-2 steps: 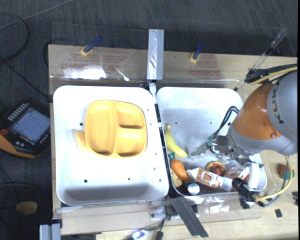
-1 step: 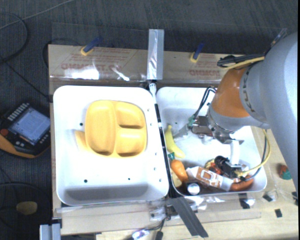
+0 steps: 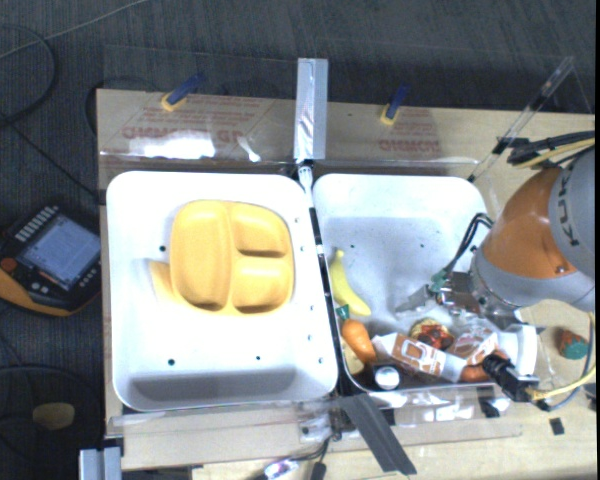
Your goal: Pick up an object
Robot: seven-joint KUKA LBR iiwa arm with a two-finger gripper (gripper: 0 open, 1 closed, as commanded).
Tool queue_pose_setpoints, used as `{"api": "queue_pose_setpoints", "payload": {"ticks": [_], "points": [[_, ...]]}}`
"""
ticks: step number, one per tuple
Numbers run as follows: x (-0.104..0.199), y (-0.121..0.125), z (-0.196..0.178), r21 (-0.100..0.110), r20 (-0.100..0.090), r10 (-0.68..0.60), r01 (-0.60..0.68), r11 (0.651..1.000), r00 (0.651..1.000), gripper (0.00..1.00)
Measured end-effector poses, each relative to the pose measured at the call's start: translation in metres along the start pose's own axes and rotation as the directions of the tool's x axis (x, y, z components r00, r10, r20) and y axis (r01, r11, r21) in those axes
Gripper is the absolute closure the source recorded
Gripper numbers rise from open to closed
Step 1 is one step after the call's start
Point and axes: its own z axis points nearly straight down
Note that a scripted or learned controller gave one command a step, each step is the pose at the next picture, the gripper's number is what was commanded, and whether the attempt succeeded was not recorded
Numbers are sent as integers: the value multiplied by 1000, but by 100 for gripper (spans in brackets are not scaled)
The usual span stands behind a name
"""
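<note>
- Two white bins sit side by side. The left bin (image 3: pixel 130 368) holds a yellow divided tray (image 3: pixel 230 253), lying flat near the middle and apart from the pickable clutter.
- The right bin (image 3: pixel 400 218) has its contents crowded at the near edge: a banana (image 3: pixel 342 286) along the left wall, an orange carrot-like piece (image 3: pixel 358 340) just below it, a white printed packet (image 3: pixel 420 356), and a dark wrapped item (image 3: pixel 435 330) beside it. They probably slid there; the far half shows bare floor.
- The arm (image 3: pixel 540 243) reaches in from the right, wrist low over the pile. The gripper (image 3: pixel 450 293) sits just above or against the wrapped item and packet.
- Claw state: cannot tell; the wrist and cabling mask it, and nothing is visibly clamped.
- Judgement: the pick is at the descent or closing stage, likely target the wrapped item or packet.
- Risk: items touch and overlap, so a grab could slip or nudge a neighbour.
</note>
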Motion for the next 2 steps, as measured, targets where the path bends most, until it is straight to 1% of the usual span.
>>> {"api": "queue_pose_setpoints", "payload": {"ticks": [1,2], "points": [[41,-12,-1,-7,2,-354,354,935,935,0],[44,37,1,0,-6,-350,350,937,937,0]]}}
